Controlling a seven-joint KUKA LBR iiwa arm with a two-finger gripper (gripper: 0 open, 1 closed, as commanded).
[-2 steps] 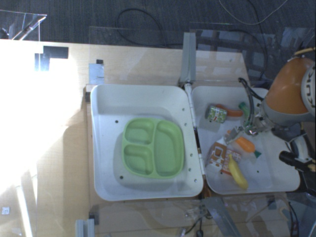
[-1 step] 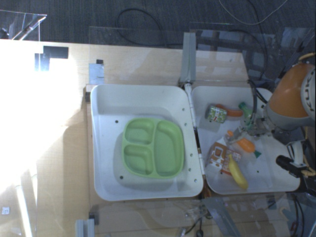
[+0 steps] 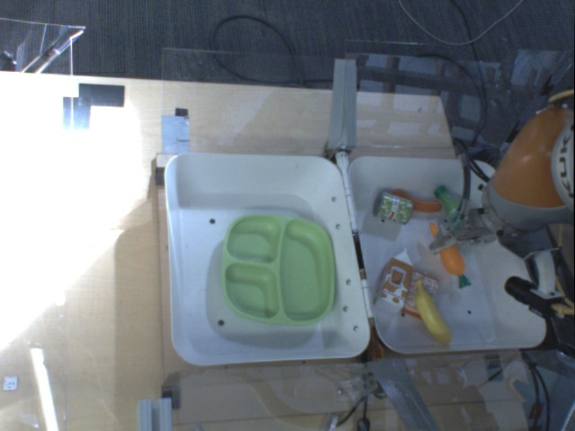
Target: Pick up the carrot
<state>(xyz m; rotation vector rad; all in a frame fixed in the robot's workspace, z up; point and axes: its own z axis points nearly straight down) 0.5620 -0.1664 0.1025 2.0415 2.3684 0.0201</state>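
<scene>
pale wooden bench [image 3: 260, 119], dark carpet [image 3: 180, 16] behind

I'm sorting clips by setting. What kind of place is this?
Probably a robotics lab bench: two shallow white plastic bins side by side on a pale wooden bench, loose black cables on grey carpet, and toy food such as a small orange carrot.

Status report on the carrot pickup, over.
Hand low in the right white bin. Small orange carrot with green top just beneath it, grip unconfirmed. Yellow banana and green can nearby.
</scene>
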